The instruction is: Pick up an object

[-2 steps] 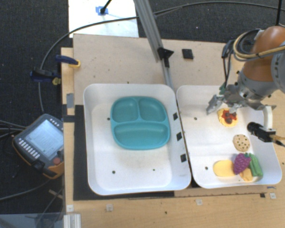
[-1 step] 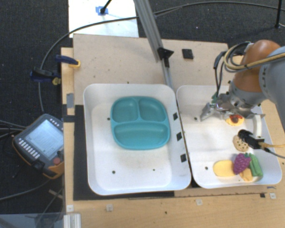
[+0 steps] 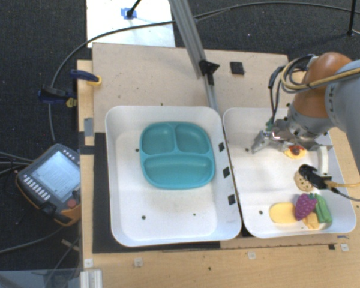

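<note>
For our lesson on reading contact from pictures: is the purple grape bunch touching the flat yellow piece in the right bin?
Touching. The camera view shows the purple grape bunch overlapping the right edge of the flat yellow piece, with no white bin floor between them.

Dark carpet around wooden bench

Left of the gripper the right white plastic bin's floor lies bare. Just behind it sits a small yellow-and-red toy; nearer the camera cluster a purple grape bunch, green piece and yellow slice.
</note>
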`<control>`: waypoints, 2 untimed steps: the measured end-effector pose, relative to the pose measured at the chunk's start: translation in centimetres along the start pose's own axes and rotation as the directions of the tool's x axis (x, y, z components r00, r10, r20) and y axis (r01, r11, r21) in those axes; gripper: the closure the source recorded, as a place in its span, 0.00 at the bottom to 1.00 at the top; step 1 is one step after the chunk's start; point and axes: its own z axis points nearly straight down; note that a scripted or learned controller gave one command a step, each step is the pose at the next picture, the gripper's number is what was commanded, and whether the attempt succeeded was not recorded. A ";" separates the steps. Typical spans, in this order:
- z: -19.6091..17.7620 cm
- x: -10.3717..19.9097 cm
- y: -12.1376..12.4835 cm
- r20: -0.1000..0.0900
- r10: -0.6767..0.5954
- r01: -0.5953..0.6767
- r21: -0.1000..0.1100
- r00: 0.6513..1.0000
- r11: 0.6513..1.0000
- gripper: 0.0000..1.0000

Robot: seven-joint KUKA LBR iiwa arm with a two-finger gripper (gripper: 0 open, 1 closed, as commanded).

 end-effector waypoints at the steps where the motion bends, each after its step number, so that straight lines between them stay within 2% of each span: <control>1: -1.4 0.1 0.3 -0.002 -0.001 0.001 -0.008 1.000 1.000 1.00; 2: -6.0 0.8 0.5 -0.001 -0.005 0.005 -0.002 1.000 1.000 1.00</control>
